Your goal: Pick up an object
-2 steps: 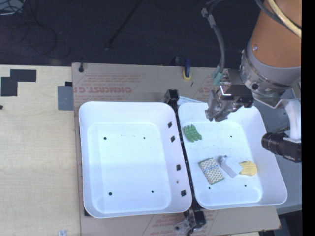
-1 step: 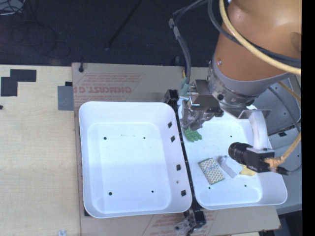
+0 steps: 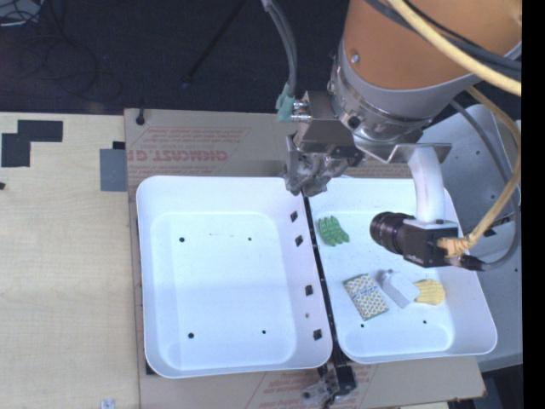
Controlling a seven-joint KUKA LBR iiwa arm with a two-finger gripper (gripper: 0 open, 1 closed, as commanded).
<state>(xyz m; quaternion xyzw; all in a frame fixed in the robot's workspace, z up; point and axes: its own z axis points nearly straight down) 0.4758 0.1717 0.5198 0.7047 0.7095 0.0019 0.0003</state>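
My gripper (image 3: pixel 304 181) hangs above the far end of the divider between the two bins, at the top left corner of the right bin (image 3: pixel 464 348). Nothing shows between its fingers. A green ridged object (image 3: pixel 333 230) lies in the right bin just below and right of the gripper. Further toward the front lie a patterned square packet (image 3: pixel 367 296), a small grey-white block (image 3: pixel 396 288) and a yellow object (image 3: pixel 431 292), close together.
The left bin (image 3: pixel 162 228) sits beside the right one on a cardboard sheet. A black cylindrical device (image 3: pixel 407 235) on a white mount overhangs the right bin's right half. The arm's orange wrist (image 3: pixel 409 32) looms above the back of the right bin.
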